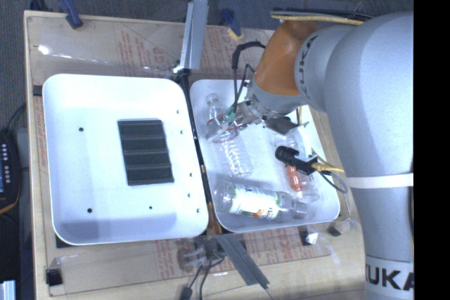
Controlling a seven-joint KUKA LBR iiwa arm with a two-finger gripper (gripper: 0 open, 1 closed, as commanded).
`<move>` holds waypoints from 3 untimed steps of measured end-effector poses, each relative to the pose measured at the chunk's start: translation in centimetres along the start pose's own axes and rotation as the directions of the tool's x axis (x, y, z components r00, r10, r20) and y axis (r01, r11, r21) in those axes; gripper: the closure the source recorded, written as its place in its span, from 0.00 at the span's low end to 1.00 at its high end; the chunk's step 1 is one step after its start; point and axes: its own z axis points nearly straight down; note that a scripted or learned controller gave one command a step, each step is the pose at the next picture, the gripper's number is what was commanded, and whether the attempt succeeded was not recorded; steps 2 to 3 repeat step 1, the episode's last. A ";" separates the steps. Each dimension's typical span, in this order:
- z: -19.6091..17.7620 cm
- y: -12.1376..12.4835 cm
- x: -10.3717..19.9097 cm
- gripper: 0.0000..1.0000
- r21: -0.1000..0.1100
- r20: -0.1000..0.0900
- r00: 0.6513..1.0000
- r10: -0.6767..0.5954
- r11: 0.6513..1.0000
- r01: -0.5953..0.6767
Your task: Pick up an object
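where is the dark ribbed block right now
The dark ribbed block lies flat near the middle of the left bin in the camera view, apart from the bottles in the right bin.

Grey arm (365,116) reaches over right shallow white bin (320,211). Tool (235,116) low beside clear plastic bottle (228,140). Green-labelled clear bottle (256,204) near front wall. Left white bin (77,151) holds black ribbed rectangular block (145,151).
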 end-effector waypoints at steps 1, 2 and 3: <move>-9.0 5.0 5.4 1.00 -0.002 0.000 0.999 -0.037 0.999 0.037; -9.0 5.0 5.4 1.00 -0.002 0.000 0.999 -0.037 0.999 0.037; -9.0 5.0 5.4 1.00 -0.002 0.000 0.999 -0.037 0.999 0.037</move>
